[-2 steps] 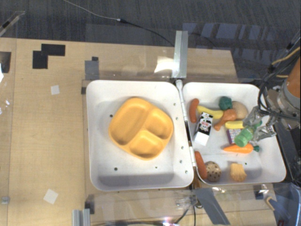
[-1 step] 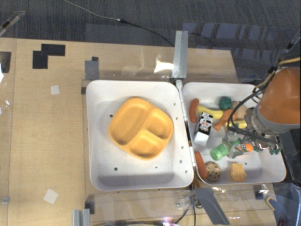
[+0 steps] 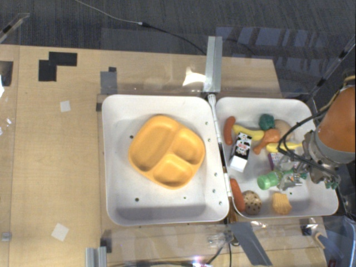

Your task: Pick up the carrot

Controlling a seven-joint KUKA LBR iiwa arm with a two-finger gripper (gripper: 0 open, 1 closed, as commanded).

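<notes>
The left bin held a yellow divided plate; the right bin held the carrot near its far side among toy foods, a green bottle and a black-and-white carton. The gripper hung over that bin's right part, its state impossible to tell. Both bins sat on a pale wooden bench above dark carpet.

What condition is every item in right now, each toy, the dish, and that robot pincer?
Orange toy carrot: lying in right bin, not held.
Yellow divided plastic plate: upright in left bin, nothing on it.
Green toy bottle: on its side.
Black-and-white carton: lying flat.
Pincer: low over right bin, beside green bottle.
</notes>
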